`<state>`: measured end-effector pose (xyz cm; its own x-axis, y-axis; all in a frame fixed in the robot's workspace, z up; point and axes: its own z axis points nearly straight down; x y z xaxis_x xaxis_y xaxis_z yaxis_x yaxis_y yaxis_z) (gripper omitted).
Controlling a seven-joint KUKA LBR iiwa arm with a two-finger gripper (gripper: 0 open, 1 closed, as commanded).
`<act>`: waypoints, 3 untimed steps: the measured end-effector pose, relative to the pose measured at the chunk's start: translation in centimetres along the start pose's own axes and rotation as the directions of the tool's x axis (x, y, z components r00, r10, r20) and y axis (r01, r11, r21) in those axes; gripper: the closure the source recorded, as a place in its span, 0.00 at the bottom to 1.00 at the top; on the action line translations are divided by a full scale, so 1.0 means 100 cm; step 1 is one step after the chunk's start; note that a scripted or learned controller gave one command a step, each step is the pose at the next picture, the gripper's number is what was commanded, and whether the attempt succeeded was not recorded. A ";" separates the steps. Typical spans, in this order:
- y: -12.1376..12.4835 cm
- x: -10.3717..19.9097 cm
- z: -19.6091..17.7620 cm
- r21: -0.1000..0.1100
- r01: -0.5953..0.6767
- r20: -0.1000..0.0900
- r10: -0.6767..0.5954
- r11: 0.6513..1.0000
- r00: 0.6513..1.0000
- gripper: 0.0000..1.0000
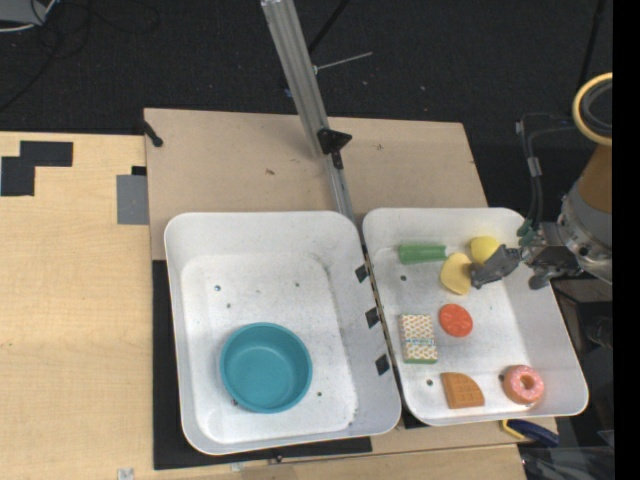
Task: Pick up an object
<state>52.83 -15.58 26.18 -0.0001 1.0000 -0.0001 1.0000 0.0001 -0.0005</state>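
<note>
This is a robotics lab. A plywood table (240, 158) on a dark floor carries two shallow white bins (190, 268) clipped side by side. An aluminium extrusion strut (300, 68) rises at a slant behind them, and loose cables (40, 3) trail across the floor at the upper left. A grey industrial arm (590, 218) with an orange band reaches in from the right.

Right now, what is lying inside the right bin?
In the right bin: a green stick, two yellow pieces, a red disc, a patterned block, an orange wedge and a pink donut. The gripper covers part of the yellow pieces.
</note>
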 end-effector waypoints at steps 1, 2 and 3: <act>0.002 -0.006 0.061 0.005 0.000 -0.001 0.000 1.000 1.000 0.00; 0.003 0.000 0.105 0.004 0.001 -0.001 -0.001 1.000 1.000 0.00; -0.004 -0.001 0.149 0.004 0.000 -0.001 0.000 1.000 1.000 0.00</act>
<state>52.40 -15.69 11.27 0.0000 1.0000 0.0008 1.0000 0.0000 -0.0042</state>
